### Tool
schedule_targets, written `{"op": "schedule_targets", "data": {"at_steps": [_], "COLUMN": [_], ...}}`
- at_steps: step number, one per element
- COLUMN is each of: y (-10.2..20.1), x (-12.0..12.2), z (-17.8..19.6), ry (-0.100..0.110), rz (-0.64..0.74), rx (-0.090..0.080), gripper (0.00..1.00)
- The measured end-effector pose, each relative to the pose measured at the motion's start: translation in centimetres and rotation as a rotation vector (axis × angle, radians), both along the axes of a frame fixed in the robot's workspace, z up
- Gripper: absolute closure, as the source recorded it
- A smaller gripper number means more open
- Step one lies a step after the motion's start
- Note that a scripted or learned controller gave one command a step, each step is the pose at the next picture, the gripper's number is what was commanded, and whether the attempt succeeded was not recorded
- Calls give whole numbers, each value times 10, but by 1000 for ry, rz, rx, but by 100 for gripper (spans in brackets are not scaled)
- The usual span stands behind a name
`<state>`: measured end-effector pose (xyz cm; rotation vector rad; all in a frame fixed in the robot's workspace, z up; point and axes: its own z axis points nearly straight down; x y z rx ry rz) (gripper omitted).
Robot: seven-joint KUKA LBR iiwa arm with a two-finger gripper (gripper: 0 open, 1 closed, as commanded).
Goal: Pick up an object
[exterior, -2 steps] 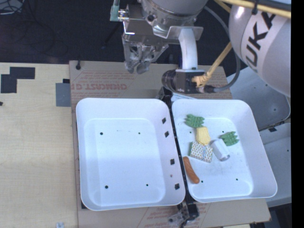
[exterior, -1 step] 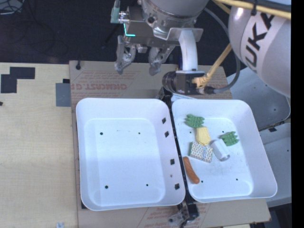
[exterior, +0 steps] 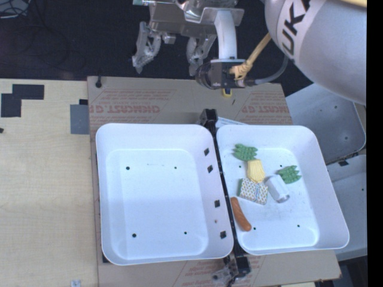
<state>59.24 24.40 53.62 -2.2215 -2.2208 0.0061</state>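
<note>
White bins: two shallow bins sit side by side on the worktop; the left bin and the right bin meet along a dark centre seam.
Orange sausage-shaped piece: lies in the right bin near its left wall; its long axis runs from upper left to lower right, the lower end pointing toward the bin's front edge.
Yellow piece: near the bin's middle, its long axis close to upright in the view, touching a green leafy piece at its upper end.
Patterned square piece: just below the yellow piece, touching it, tilted slightly.
Grey cylinder: just right of the square piece, its axis slanting from upper left to lower right.
Second green piece: just above right of the cylinder.
Gripper: hangs high above the cardboard sheet behind the bins, well apart from every object; its two fingers stand spread with nothing between them.
Arm: grey, entering from the upper right.
</note>
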Motion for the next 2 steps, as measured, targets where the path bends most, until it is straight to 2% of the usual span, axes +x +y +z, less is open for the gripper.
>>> {"op": "schedule_targets", "data": {"at_steps": [1,2], "y": [1,1], "x": [-2,-2], "z": [10,10], "ry": [5,6], "rz": [7,8], "rx": [-2,-2], "gripper": [100,0]}}
